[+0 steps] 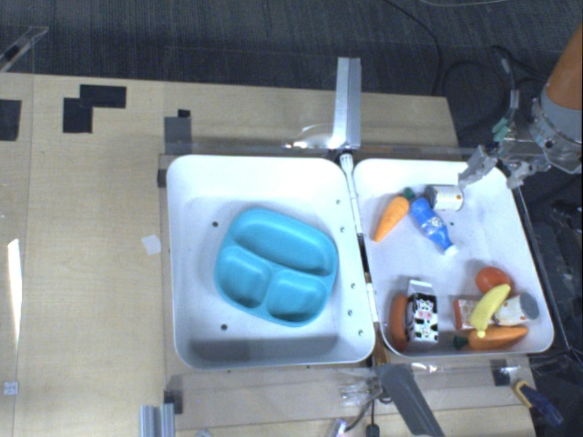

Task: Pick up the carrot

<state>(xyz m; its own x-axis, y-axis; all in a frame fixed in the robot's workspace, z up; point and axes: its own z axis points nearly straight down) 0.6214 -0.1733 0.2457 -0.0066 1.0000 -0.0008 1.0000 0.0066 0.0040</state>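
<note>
The carrot (393,218) lies in the right bin (528,235), in its upper left part, close to the divider between the two bins. Its long axis runs on a slant: the green top points up and to the right, toward the far wall, and the orange tip points down and to the left, toward the divider. Just beside it on the right lies a blue bottle (432,223), whose upper end nearly touches the carrot's green top, though I cannot tell whether they meet.

The claw (480,165) hangs over the upper right corner of the same bin, at the end of the arm (560,116) that comes in from the right. Whether it is released or clenched cannot be made out here; nothing is seen in it.

So the carrot lies to the left of the claw and a little nearer the camera, with the bottle between them. In my judgement the reach has to pass over the bottle and come down with the grip set across the carrot's slanted axis. The thick middle of the carrot, away from the bottle's end, looks the safer spot.
</note>
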